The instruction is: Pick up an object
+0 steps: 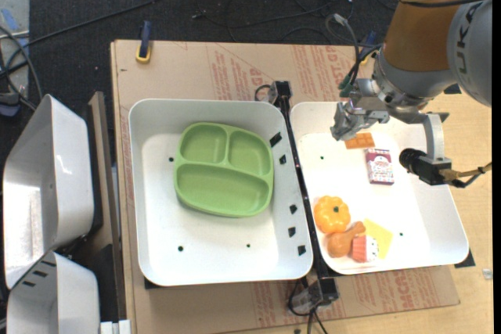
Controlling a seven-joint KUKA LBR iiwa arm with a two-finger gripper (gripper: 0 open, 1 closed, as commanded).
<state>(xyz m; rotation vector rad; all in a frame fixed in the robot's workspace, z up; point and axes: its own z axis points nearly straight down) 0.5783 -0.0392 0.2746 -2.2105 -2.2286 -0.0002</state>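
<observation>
The gripper [350, 123] hangs at the far end of the right bin [438, 227], its metal tip just left of a small orange block [360, 141] that lies flat on the bin floor. Block and tip look close to touching, but from this slanted view I cannot tell whether the claw is apart or closed, and nothing shows between its tips, so I call no hold.

To do this step well, my judgement: centre the tip squarely over the block, since it sits slightly toward the near right of the tip, then come straight down so both tips straddle its short sides. The block is thin and low, so the claw should reach almost to the floor before closing, or it will slide off the top.

Other candidates sit well apart: a pink-and-white box [380, 166] just right of the block, and a cluster at the near end with a pumpkin [332, 214] and a yellow piece [378, 235].

The arm [434, 19] comes in from the far right, orange band high, wrist bent steeply down into the bin. The left bin [149, 168] holds a green tray [225, 170]
</observation>
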